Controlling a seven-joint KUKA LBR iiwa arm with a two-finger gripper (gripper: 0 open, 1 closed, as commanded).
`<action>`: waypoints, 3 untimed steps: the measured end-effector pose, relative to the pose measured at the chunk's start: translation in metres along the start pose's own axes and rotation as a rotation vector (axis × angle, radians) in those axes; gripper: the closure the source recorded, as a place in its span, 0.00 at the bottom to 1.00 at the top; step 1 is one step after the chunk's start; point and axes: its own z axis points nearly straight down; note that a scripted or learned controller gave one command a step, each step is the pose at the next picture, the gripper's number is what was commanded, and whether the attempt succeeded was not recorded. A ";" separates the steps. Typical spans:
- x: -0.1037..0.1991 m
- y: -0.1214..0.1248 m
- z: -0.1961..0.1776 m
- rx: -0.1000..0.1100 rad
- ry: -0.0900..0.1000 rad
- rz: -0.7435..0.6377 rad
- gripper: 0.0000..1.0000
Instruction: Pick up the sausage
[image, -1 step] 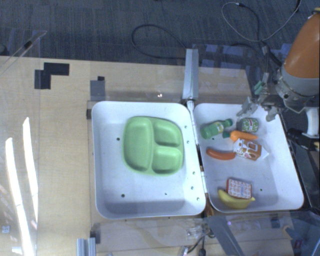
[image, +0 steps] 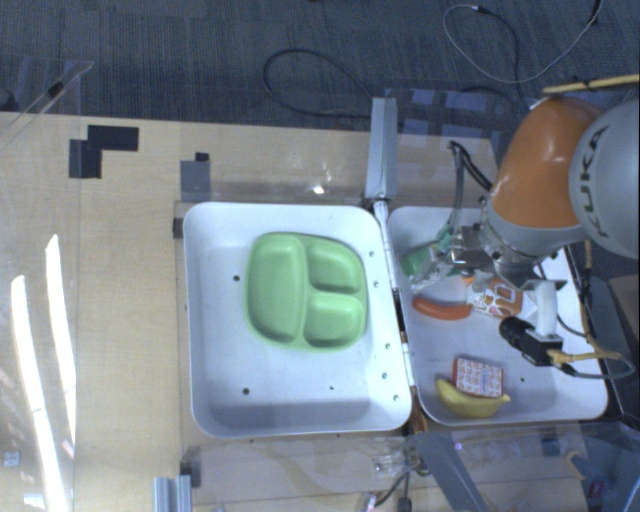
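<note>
Gripper: we find it low over the back of the right bin, under the arm's orange band; we cannot tell its state. Sausage: we log it red-orange, lying flat on the right bin's floor just in front of the gripper, near the bin's left wall. Green item: beside the gripper, at the back. Banana and patterned box: touching, at the front. Left bin: we record a green divided tray.

Fixed overhead camera, slanted down, both bins
</note>
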 end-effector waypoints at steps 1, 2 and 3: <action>-0.058 0.000 0.068 -0.001 0.000 -0.060 0.00; -0.063 0.018 0.110 -0.001 0.000 -0.053 0.00; -0.075 0.041 0.118 -0.001 0.002 0.004 0.00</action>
